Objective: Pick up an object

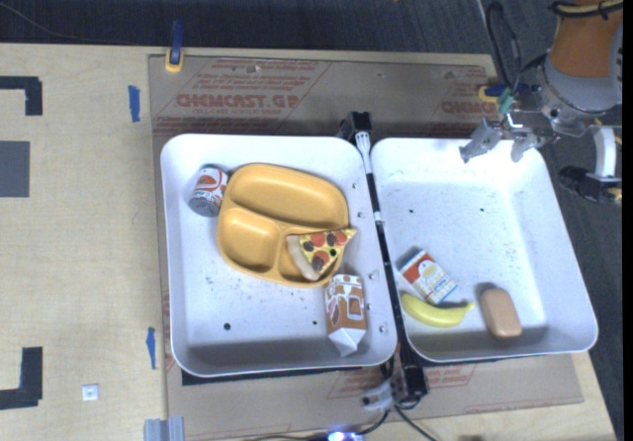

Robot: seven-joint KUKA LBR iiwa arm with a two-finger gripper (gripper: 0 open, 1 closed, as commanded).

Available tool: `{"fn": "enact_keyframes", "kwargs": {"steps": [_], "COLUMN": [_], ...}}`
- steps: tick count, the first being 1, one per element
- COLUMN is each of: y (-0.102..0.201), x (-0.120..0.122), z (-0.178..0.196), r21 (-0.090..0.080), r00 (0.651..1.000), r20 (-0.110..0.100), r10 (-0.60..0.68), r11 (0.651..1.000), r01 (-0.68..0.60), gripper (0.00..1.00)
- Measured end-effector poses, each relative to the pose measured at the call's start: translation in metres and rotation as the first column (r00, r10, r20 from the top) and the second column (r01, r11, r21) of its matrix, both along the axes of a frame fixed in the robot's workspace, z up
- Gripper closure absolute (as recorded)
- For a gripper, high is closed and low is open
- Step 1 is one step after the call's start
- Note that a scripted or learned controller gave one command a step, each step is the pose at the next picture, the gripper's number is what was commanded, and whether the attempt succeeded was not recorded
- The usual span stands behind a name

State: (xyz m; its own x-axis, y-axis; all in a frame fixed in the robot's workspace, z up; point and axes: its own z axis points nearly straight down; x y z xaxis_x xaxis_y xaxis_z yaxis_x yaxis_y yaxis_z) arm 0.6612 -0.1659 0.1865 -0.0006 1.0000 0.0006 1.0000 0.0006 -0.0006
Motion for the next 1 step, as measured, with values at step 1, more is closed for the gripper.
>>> {"fn": "enact_keyframes", "kwargs": {"steps": [1], "y": [0.0244], "x": [-0.0130], "z": [-0.0908], "r21": [-0.002], "r00": [1.000], "r20": [0.004], "r10": [0.000], "r11": [1.000], "r01": [0.000], "gripper": [0.00]}}
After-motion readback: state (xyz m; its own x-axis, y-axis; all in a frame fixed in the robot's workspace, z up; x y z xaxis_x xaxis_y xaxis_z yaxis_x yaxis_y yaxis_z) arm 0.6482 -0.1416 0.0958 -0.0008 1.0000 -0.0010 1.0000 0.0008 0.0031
